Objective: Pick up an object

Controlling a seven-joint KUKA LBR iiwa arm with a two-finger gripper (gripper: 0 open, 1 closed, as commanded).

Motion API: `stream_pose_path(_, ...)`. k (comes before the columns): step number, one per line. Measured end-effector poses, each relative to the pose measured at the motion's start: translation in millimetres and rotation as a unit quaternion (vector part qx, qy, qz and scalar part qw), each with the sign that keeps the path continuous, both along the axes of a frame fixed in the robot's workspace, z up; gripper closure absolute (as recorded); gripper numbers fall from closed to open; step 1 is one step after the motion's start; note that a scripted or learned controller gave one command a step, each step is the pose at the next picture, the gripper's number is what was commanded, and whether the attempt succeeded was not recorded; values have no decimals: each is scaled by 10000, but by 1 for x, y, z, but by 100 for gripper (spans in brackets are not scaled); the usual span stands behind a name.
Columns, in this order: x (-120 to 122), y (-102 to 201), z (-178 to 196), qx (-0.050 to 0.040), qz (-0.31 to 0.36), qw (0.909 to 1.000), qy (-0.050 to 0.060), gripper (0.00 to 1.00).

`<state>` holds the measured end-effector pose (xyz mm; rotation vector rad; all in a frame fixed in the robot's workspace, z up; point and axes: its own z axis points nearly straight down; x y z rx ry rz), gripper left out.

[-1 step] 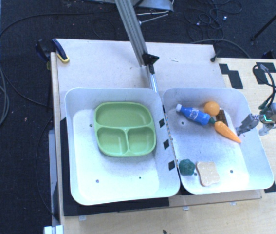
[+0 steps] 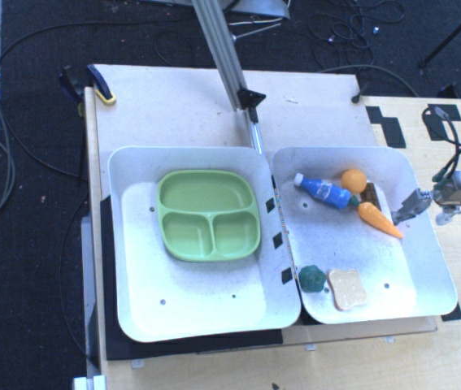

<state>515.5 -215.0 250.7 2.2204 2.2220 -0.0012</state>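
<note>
No object is lifted. The pincer [image 2: 413, 205] is seen at the right bin's [image 2: 425, 254] edge, nothing held; its opening cannot be told. The carrot [image 2: 379, 220] lies just beside it.

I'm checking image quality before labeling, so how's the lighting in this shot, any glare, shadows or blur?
Camera view: bright, even light; the white bins look slightly washed out, with a soft shadow under the green tray. The blue bottle, carrot and sponge read clearly. The gripper at the right bin's edge is small and a bit soft, its finger state unclear.
</note>
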Motion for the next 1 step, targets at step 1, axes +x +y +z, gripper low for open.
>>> stream_pose_path(1, -7, 1, -46, 10, -8, 10000, 21, 0)
